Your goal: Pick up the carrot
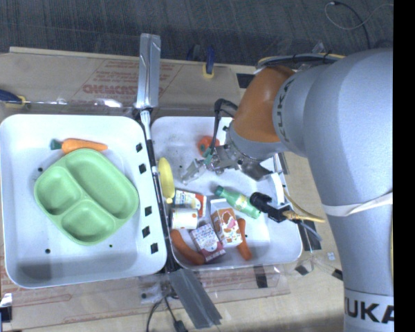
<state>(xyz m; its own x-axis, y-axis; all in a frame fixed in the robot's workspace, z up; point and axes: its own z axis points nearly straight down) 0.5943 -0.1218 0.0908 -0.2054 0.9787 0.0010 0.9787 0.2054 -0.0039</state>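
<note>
The slim orange carrot with a green top (83, 144) lies in the left white plastic bin (14, 206), just behind the pale green three-compartment plate (86, 196), well apart from the tool (209, 159), which hangs low over the cluttered right white bin (290, 251); whether it is apart or together I cannot tell.
</note>
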